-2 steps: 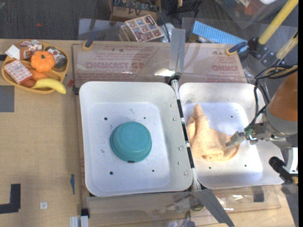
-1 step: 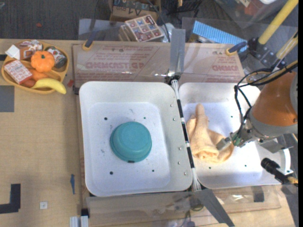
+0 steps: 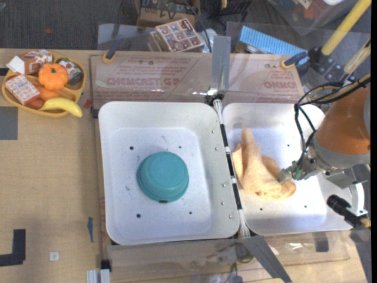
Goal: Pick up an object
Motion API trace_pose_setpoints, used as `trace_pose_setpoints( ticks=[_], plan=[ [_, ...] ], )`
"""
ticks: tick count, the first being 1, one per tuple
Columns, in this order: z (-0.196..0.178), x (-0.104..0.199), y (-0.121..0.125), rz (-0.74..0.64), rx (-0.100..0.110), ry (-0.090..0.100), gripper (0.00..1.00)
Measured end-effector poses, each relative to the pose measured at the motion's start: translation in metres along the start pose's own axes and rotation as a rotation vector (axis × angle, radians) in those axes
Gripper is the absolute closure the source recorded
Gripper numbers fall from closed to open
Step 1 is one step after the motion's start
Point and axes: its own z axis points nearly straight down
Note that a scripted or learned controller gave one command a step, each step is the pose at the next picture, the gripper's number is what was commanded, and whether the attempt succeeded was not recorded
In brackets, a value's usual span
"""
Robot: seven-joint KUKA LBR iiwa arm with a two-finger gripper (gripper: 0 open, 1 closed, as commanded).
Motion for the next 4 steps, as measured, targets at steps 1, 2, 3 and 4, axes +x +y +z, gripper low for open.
trace_pose_setpoints(
  ticks=[1, 2, 3, 4],
  plan=[
    [-0.085, 0.055, 0.023, 0.122, 0.012, 0.006, 1.0],
    [-0.086, 0.055, 0.023, 0.123, 0.012, 0.006, 0.0],
    [-0.098, 0.001, 0.021, 0.164, 0.011, 0.004, 0.0],
    [-0.045, -0.036, -0.006, 0.237, 0.014, 0.006, 0.0]
  ],
)
